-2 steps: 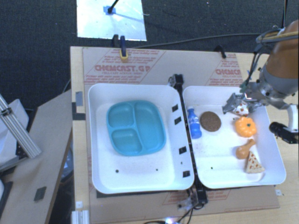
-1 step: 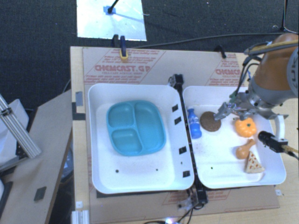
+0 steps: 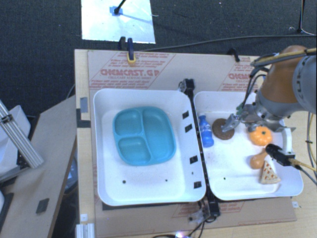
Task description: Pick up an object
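My gripper point(image 3: 229, 125) reaches in from the right and hangs low over the right bin point(image 3: 233, 190). Its tip sits at the right edge of a brown round disc point(image 3: 221, 130). Left of the disc, a small blue bottle point(image 3: 205, 131) lies against the bin's left wall. To the right of the gripper there is an orange pumpkin-like fruit point(image 3: 260, 135). A tan pear-shaped piece point(image 3: 258, 159) and a pale pizza-like wedge point(image 3: 269, 173) lie nearer the front right corner. I see nothing lifted off the floor of the bin.
The left bin point(image 3: 114, 182) holds a blue divided plate point(image 3: 144, 135). A black divider with clips point(image 3: 194, 133) runs between the bins. A dark piece with a cable point(image 3: 280, 153) lies over the right bin's right side. The arm's grey and orange body point(image 3: 285, 86) overhangs the far right corner.
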You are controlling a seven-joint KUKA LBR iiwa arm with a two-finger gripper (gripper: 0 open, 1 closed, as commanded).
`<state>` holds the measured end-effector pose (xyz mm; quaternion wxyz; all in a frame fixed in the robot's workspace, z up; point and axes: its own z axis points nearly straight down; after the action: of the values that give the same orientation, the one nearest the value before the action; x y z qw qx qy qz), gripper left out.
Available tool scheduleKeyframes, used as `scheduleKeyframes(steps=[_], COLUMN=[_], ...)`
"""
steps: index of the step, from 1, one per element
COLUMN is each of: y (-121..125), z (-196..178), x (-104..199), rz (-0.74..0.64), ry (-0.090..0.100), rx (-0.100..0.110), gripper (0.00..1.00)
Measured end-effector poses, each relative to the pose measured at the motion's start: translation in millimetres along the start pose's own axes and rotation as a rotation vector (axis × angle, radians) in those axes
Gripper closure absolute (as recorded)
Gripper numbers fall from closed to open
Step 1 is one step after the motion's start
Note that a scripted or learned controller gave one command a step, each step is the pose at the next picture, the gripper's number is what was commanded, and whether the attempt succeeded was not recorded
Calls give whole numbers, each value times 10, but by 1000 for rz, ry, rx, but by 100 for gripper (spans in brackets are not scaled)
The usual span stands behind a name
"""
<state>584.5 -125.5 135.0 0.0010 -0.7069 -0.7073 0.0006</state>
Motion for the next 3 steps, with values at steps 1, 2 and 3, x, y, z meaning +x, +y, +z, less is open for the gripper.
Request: scheduleKeyframes(steps=[1, 2, 3], y=[12, 69, 78], z=[-133, -764, -746], x=[-4, 26, 27], rz=[0, -4, -4], ry=[-2, -2, -1], rx=[-6, -10, -6], gripper=[100, 100, 100])
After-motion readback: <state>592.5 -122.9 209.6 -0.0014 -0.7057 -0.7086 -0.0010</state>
